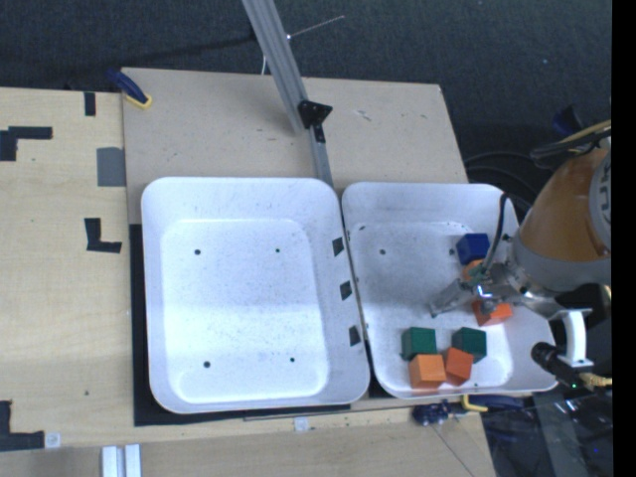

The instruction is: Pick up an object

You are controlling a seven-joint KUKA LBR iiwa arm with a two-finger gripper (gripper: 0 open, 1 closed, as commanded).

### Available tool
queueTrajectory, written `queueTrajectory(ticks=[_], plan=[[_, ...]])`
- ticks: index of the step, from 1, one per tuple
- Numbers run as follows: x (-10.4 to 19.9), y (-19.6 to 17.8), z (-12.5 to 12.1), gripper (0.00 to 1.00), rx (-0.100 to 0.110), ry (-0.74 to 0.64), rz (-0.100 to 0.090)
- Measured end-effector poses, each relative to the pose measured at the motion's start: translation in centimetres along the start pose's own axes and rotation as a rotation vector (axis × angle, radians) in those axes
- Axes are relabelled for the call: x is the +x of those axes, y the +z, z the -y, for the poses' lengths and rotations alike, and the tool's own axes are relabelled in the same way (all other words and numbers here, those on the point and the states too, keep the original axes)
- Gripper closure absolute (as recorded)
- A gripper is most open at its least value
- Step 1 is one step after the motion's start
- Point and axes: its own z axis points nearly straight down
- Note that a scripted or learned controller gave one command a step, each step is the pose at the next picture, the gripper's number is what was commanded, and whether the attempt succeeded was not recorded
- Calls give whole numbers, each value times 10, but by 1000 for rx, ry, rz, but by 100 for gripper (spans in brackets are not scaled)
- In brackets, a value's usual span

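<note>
Several small blocks lie in the right bin [397, 217]. A blue block [473, 245] sits near its far right side. A red-orange block [494, 313] lies just under the wrist. Two green blocks [418, 342] [469, 341] and two orange blocks [428, 370] [458, 364] cluster by the near wall. My gripper [463, 302] is low in this bin, between the blue block and the green ones. It is open: one grey finger [444, 303] splays to the left, and nothing shows between the fingers. The red-orange block touches or nearly touches the gripper's right side.
The left bin [159, 207] stands beside the right one, with a shared ridge between them. A grey metal pole [283, 58] slants across the bench behind the bins. The arm's orange band [561, 217] overhangs the right bin's right wall.
</note>
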Motion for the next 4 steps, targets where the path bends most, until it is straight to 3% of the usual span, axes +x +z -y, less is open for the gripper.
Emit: queueTrajectory(ticks=[1,2,4], plan=[[1,35,0,0,-6,-1,2],[2,24,0,100,-5,-1,-1],[6,-83,-11,100,-13,-1,4]])
